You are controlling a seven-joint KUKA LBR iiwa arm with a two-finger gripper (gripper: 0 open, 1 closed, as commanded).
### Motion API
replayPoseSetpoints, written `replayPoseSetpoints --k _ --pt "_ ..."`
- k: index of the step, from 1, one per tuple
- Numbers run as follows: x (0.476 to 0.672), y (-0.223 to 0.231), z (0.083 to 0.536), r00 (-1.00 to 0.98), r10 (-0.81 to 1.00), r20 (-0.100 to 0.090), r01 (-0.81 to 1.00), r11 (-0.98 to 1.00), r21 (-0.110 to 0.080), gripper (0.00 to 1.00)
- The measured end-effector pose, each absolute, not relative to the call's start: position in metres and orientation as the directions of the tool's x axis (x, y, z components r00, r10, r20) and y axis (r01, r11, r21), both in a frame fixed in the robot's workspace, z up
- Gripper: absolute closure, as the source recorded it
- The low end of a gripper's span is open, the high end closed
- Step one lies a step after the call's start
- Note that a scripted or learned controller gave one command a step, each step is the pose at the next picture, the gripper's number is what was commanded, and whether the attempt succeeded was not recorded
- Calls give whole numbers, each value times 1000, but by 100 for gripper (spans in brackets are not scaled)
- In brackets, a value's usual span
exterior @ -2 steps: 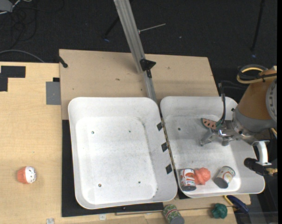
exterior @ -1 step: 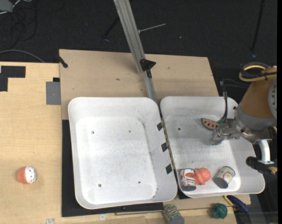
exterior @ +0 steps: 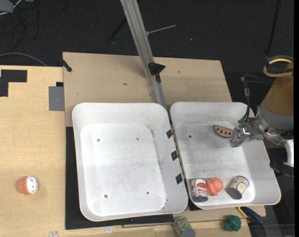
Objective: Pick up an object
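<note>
Gripper [exterior: 236, 139] hangs low over the right bin [exterior: 198, 113], near that bin's right wall, on the end of the grey arm [exterior: 277, 113] with its orange band that comes in from the right; whether it is apart or together cannot be told at this size, and nothing can be seen held in it. Just to its left, close to its tip, a watermelon slice [exterior: 223, 131] lies on the bin floor. Well below it, along the bin's near edge, a small can [exterior: 199, 189] touches an orange-pink lump [exterior: 215, 186], and a second can [exterior: 237, 186] lies tipped on its side just right of them. Far to its left sits the left bin [exterior: 120, 163], and farther left still an orange and white ball [exterior: 28, 185] rests on the wooden bench [exterior: 21, 132].
</note>
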State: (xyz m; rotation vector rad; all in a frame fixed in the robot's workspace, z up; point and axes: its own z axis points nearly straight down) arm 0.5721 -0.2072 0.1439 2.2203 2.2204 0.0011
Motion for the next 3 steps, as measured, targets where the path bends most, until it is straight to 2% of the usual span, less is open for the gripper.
replayPoseSetpoints --k 1,2,3 --pt "565 -215 196 3 1000 -2 1000 -3 3 100" --pt "567 -213 260 -2 1000 -2 1000 2 5 100" --pt "567 -212 257 -3 1000 -1 1000 3 -1 100"
